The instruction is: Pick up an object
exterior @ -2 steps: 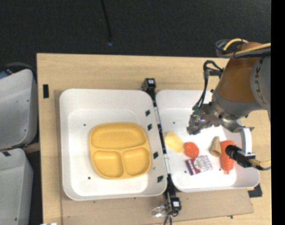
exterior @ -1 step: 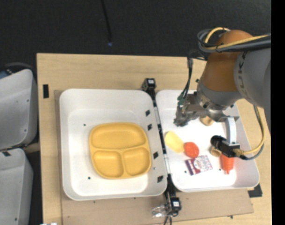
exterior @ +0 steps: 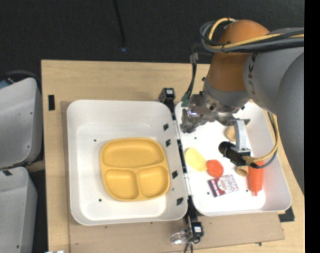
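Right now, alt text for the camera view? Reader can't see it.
A grey and orange robot arm reaches from the right over the right white bin, its gripper low near that bin's upper left corner. Below it lie a yellow piece, a red-orange piece, an orange carrot-shaped toy and a small printed packet. The left white bin holds a yellow divided tray.

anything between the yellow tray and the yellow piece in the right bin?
Camera view: between the yellow tray and the yellow piece lie bare left-bin floor and the two bins' adjoining rims. No loose object.
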{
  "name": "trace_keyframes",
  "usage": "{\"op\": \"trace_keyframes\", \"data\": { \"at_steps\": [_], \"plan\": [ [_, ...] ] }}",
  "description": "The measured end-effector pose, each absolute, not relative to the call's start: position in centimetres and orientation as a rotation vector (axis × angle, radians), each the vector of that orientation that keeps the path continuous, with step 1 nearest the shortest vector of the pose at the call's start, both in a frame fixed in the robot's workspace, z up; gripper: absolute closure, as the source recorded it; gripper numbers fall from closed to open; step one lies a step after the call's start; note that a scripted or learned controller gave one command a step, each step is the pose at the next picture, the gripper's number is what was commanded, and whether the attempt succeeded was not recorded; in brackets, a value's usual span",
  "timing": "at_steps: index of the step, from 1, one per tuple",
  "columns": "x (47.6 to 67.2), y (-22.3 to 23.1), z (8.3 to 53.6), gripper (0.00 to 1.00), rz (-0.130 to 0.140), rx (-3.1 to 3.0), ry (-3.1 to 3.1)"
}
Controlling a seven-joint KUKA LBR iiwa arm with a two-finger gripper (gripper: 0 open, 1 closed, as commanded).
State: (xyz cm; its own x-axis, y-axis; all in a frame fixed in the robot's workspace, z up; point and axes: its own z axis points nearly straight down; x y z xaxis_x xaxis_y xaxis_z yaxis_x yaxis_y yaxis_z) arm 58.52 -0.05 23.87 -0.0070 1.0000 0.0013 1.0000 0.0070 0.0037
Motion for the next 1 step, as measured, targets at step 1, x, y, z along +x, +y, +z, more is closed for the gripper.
{"op": "trace_keyframes", "data": {
  "at_steps": [1],
  "plan": [
    [61.46,4.76,24.23,1.0,0.005,2.212,2.229]
  ]
}}
